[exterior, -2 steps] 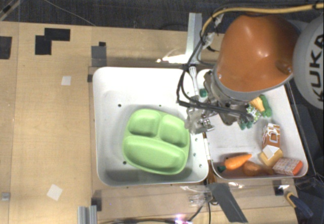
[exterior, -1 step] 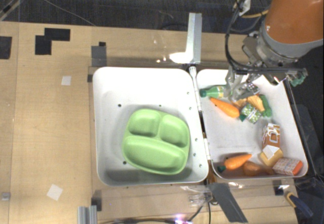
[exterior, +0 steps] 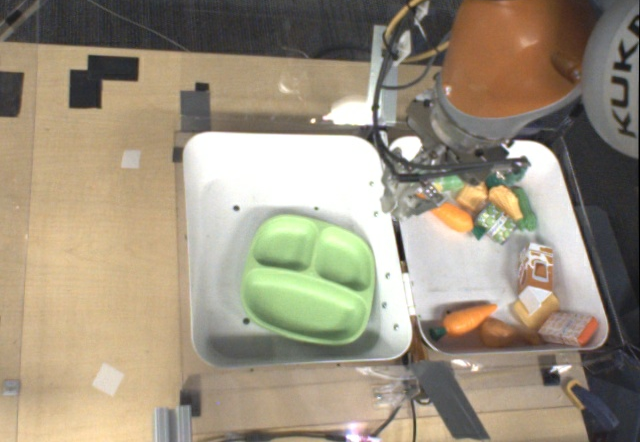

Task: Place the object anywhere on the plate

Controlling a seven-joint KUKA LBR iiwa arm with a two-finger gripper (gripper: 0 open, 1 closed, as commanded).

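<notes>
A green plate [exterior: 308,278] with three compartments lies in the left white bin [exterior: 215,190], and nothing rests on it. The right white bin [exterior: 450,270] holds small toy foods: an orange piece [exterior: 453,218], a green packet [exterior: 492,222] and yellow-orange pieces [exterior: 503,200] near its far end. A carrot [exterior: 467,319], a brown piece [exterior: 497,333], a small carton [exterior: 537,270], a yellow block [exterior: 535,309] and a red-and-white box [exterior: 570,328] lie along its near and right sides. My gripper [exterior: 432,188] hangs at the far left of the right bin, just left of the far cluster.
The arm's orange band [exterior: 510,40] and grey body loom over the right bin's far end, hiding part of it. Cables [exterior: 400,30] run down to the wrist. A wall [exterior: 393,230] divides the two bins. The wooden bench [exterior: 90,260] stretches to the left.
</notes>
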